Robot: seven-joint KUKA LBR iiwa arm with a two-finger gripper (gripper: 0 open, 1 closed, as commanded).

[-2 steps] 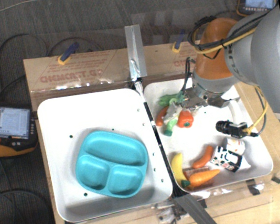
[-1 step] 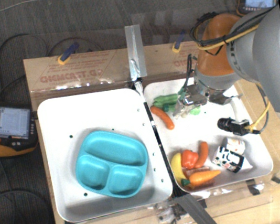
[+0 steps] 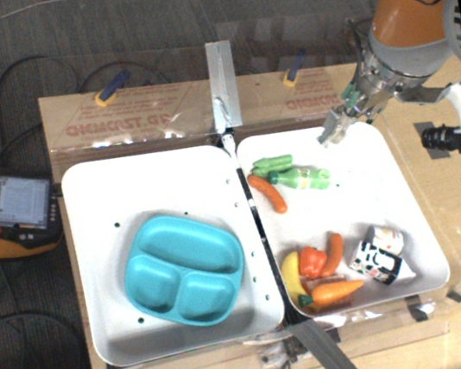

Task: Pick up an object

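Your main risk is the crowding in the right bin (image 3: pixel 407 193). At its near edge, a banana (image 3: pixel 291 278), a red pepper (image 3: pixel 311 260), 2 carrots (image 3: pixel 333 251) (image 3: pixel 334 291) and a black-and-white cow toy (image 3: pixel 379 256) sit touching or just beside each other, so a descent there could wedge between items or drag 2 at once. At the far-left side, a green cucumber (image 3: pixel 273 164), a clear green bottle (image 3: pixel 301 178) and an orange sausage-like piece (image 3: pixel 268 193) lie close together and hard against the divider wall, so a finger could strike the wall or roll the round pieces away. The bottle looks slick and may slip.

The gripper (image 3: pixel 333 131) hangs above the far rim of the right bin, well apart from every object, touching nothing and holding nothing. You can't read its opening from this angle: the tip appears as 1 pale blur, so I cannot tell whether it is released or clenched.

No object is picked yet; all candidates lie in the right bin. The left bin (image 3: pixel 92 246) holds a teal divided tray (image 3: pixel 183 268).
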